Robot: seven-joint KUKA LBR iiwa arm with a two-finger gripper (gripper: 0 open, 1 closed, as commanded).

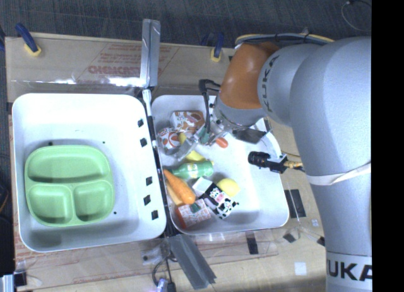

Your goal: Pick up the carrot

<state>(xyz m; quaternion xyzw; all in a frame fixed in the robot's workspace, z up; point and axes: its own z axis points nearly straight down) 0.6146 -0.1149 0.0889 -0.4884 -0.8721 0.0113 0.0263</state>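
The carrot (179, 187) is orange and lies slantwise along the left wall of the right bin (270, 216), next to a green bottle (193, 170). My gripper (203, 136) hangs over the upper middle of that bin, above and to the right of the carrot and apart from it. It sits among packets, close to a small orange-red piece (221, 140). The carrot is not between its fingers.
The right bin also holds a patterned packet (186, 120), a yellow lemon-like thing (228, 186), a black-and-white cow-print box (221, 202) and a red packet (192, 214). The left bin (38, 109) holds a green compartment tray (68, 184). The arm's bulk covers the right side.
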